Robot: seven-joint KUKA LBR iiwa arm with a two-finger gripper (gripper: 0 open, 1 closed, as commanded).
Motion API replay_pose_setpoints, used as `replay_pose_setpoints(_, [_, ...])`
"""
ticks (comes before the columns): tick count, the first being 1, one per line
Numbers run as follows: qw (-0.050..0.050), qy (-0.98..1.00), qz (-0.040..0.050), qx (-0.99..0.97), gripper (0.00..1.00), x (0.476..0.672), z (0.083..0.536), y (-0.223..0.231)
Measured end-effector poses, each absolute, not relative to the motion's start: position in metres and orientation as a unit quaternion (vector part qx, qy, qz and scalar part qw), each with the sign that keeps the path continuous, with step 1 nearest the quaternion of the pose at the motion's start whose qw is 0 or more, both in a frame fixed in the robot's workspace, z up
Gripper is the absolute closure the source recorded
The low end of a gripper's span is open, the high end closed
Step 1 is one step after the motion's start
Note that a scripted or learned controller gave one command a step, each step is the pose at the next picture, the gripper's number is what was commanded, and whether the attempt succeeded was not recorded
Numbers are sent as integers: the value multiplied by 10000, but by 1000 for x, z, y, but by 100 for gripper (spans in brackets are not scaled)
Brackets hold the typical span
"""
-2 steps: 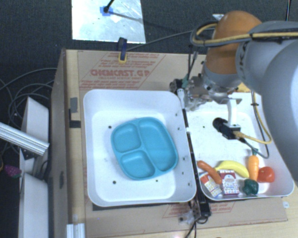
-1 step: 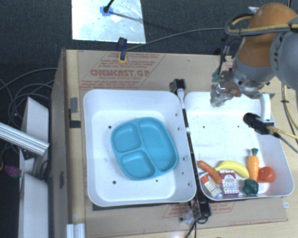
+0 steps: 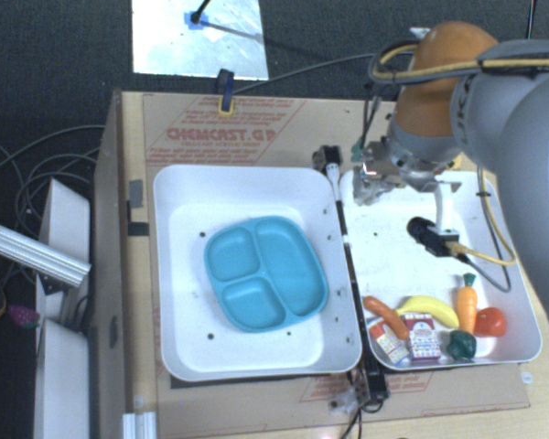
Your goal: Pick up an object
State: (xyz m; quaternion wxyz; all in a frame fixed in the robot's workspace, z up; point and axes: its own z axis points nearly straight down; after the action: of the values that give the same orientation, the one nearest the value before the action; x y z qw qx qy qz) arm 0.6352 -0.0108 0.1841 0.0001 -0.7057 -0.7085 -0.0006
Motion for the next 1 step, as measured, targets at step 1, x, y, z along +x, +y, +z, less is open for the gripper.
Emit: replay_pose_setpoints(1, [-8,-7088,-9,-7054,100,658,185,-8])
